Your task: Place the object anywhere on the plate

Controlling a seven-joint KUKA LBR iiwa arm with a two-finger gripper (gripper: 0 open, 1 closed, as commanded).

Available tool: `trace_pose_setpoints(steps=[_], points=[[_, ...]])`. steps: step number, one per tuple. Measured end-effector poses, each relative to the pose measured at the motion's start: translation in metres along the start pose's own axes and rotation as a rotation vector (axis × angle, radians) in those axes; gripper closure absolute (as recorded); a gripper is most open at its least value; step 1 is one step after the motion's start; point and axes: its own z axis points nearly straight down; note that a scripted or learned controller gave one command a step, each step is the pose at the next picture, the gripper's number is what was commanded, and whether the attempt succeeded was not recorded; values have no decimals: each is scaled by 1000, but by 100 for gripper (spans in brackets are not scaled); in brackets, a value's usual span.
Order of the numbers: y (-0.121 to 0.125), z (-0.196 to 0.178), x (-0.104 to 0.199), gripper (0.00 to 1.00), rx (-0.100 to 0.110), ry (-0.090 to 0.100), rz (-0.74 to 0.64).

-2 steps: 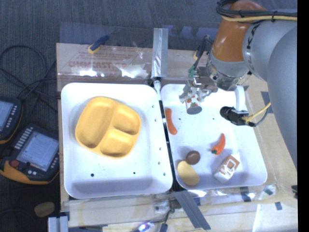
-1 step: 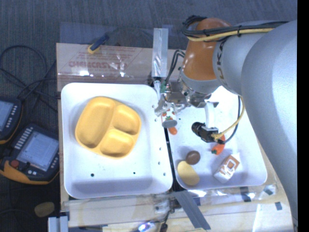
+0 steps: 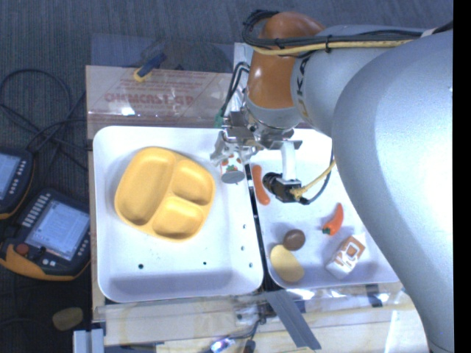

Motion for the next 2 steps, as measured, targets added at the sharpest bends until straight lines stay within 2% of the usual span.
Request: trace_pose_setpoints(steps=[1, 2], points=[[-29, 44, 64, 100, 1, -1, 0], [-29, 44, 64, 0, 1, 0, 1]])
